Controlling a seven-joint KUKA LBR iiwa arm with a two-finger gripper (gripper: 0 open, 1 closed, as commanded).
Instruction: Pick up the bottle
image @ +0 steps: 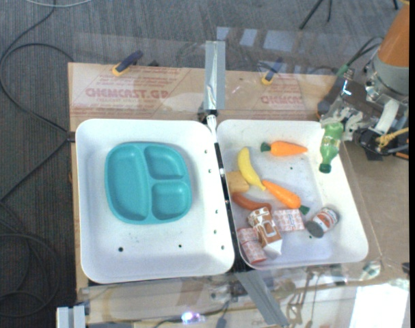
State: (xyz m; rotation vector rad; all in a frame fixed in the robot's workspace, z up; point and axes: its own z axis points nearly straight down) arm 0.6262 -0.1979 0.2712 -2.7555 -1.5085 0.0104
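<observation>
The green bottle (pixel 329 145) hangs almost upright over the right bin's far right rim (pixel 349 183), dark cap end pointing down. Its upper end sits between the fingers of my gripper (pixel 342 121), which is shut on it. The grey arm with its orange band (pixel 404 36) comes in from the upper right corner. The bottle's lower end looks raised off the bin floor.
The right bin holds two carrots (pixel 285 148) (pixel 282 193), a banana (pixel 249 169), a sausage (pixel 251 201), small cartons (pixel 264 229) and a can (pixel 321 221). A teal divided plate (pixel 149 181) lies in the left bin (pixel 98 251). Cables (pixel 385 142) lie to the right.
</observation>
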